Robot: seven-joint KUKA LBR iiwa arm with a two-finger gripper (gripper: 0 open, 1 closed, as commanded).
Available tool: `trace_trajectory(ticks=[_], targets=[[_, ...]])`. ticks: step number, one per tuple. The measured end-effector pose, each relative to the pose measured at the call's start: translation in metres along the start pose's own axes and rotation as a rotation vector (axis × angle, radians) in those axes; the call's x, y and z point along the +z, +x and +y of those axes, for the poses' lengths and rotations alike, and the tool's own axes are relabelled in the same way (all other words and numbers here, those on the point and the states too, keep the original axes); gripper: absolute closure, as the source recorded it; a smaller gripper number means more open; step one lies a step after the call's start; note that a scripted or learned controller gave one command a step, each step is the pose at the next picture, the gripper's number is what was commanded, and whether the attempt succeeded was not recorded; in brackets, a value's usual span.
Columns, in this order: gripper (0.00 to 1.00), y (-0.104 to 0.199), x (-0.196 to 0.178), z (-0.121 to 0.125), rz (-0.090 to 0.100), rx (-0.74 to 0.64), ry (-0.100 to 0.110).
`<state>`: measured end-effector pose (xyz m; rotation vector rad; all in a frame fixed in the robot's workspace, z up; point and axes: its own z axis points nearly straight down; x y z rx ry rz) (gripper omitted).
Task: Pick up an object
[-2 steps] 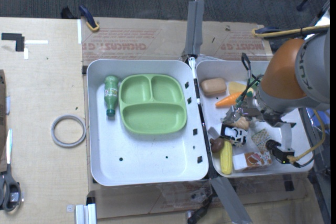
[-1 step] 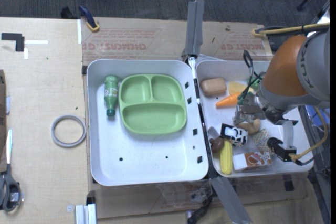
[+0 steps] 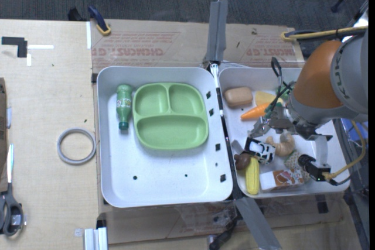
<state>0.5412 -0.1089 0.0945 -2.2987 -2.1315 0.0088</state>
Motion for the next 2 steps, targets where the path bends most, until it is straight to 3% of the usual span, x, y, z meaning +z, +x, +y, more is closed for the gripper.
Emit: trace_trajectory(ticks=[1,2], targets=[[0.00,-0.005,0.006,0.056,-0.001,-0.042,-0.003],[0.00,-0.006,0.004,0.118,-0.002,0.023,-0.007]])
